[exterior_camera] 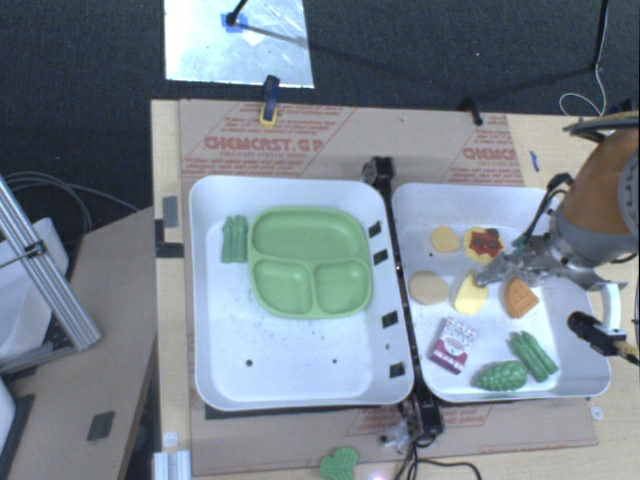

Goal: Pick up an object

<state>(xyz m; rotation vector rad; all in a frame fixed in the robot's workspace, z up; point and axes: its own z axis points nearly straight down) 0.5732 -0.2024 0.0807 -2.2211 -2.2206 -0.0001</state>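
Camera view: the desk [170, 298] carries two shallow white bins side by side on a printed cardboard sheet [300, 138]. The left bin [215, 368] holds a green divided plate [308, 263] lying flat near its middle, and a small bundle of green bean-like pieces [234, 239] just beside the plate's left edge, apart from it. The right bin [575, 373] holds the loose items: a yellow round piece [445, 239], a red and yellow piece [485, 243], a tan round piece [429, 288], a pale yellow wedge [470, 295], an orange waffle-like piece [520, 298], a small red and white packet [455, 345], a green leafy piece [500, 375] and a green bean bundle [533, 356]. The arm [600, 208] reaches in from the right, over the right bin's far right side. The gripper [497, 271] is low among the items, its tip between the red and yellow piece and the pale yellow wedge, near the orange waffle-like piece. Contact with the wedge cannot be confirmed. How far the gripper stands apart cannot be told at this resolution, and no item is seen held in it. A green toy piece [340, 463] lies on the desk in front of the bins, outside both.
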